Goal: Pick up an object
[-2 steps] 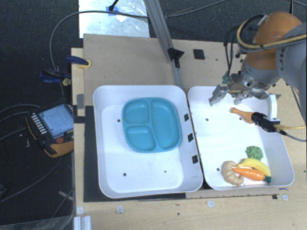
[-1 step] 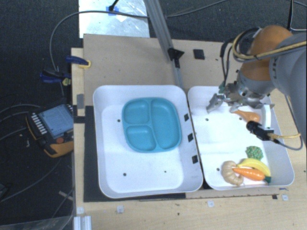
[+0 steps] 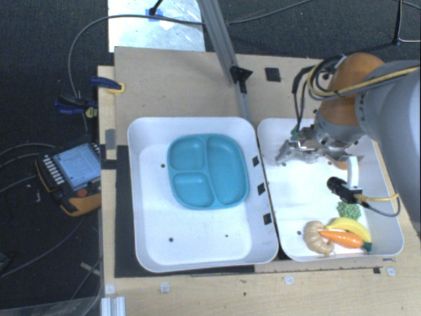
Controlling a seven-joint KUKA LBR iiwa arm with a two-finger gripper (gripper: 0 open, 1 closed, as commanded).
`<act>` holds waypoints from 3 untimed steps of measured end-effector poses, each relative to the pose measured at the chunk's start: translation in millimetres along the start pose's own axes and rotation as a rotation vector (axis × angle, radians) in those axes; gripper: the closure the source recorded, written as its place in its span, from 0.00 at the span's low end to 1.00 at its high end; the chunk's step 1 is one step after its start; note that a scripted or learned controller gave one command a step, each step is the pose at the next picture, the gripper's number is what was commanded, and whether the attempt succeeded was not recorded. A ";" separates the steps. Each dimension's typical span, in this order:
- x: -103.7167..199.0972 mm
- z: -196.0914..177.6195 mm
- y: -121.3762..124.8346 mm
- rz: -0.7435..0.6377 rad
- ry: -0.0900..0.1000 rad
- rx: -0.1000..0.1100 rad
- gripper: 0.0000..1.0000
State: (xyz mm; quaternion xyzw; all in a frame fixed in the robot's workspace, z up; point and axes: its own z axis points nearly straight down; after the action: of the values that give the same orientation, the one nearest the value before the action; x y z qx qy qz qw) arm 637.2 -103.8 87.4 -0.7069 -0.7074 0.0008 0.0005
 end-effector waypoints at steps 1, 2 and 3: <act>0.0 -14.2 1.9 0.000 0.000 -0.007 1.00; 0.6 -78.6 0.1 -0.002 0.000 -0.008 1.00; 0.4 -133.8 -8.8 -0.002 0.000 -0.008 1.00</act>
State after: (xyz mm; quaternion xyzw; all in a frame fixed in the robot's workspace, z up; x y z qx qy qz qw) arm 628.6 -103.4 221.2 -0.7062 -0.7080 -0.0019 -0.0024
